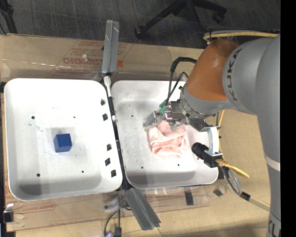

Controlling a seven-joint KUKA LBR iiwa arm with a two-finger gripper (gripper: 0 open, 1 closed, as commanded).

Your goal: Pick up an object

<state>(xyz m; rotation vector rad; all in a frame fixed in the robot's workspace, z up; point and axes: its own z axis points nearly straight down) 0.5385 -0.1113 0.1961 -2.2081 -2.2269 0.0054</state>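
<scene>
- My arm (246,78) comes in from the right side of the camera view, grey, with its orange band bent over the right bin (133,174).
- My fingers (168,116) are down in the right bin, at the upper edge of the pink cloth (167,141).
- I cannot tell whether they are spread or closed: the wrist and its metal fittings cover them from above.
- I cannot tell either whether any cloth sits between them; the cloth's top edge meets the tool, and the contact itself is hidden.
- The pink cloth lies crumpled on the floor of the right bin, right of the middle, with whitish folds across it.
- A blue cube (62,142) sits in the left bin (19,90), left of its middle and well apart from my fingers.
- The two white bins stand side by side, touching along a centre seam, on the table (49,53) with its brown cardboard cover.
- A black cylindrical part (202,153) on my wrist juts out just right of the cloth.
</scene>
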